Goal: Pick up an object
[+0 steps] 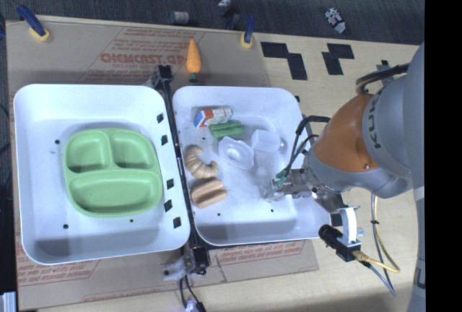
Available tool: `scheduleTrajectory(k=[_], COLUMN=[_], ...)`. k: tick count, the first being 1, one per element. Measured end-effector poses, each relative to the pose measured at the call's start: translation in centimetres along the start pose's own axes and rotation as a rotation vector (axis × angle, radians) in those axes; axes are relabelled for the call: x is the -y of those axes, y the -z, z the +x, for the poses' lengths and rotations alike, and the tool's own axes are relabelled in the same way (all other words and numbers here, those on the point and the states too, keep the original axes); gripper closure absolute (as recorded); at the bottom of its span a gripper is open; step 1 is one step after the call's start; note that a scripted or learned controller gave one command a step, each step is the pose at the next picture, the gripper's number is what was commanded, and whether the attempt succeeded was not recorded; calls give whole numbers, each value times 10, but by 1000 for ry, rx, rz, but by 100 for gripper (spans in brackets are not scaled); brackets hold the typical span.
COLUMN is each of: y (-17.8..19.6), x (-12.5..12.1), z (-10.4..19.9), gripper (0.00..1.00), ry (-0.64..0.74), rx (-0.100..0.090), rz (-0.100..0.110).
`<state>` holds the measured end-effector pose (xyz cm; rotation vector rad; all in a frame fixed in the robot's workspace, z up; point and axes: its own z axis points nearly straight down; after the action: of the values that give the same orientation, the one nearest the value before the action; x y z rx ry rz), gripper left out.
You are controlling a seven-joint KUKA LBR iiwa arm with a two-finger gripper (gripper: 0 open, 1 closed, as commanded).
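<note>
Camera view first: at five o'clock our gripper (278, 184) hangs low inside the right bin (238, 235), and we cannot tell how it stands. Just at its nine o'clock lie a hot dog bun (208, 193) and a croissant (198, 162); at eleven a clear cup (237, 152), a green pod (227, 130). Farther left sits a green plate (112, 171). We judge we are reaching; next, we must centre over one item and descend.
</note>
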<state>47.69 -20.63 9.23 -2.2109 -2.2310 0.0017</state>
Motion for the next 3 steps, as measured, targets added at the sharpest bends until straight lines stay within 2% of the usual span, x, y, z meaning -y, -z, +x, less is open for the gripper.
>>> scheduleTrajectory(k=[1,2,3], y=[0,50,188], x=[-26,0,-3], z=[-5,-5,16], gripper=[100,100,100], ry=[-4,-5,-2], rx=[-1,-1,4], rz=[-1,-1,-9])
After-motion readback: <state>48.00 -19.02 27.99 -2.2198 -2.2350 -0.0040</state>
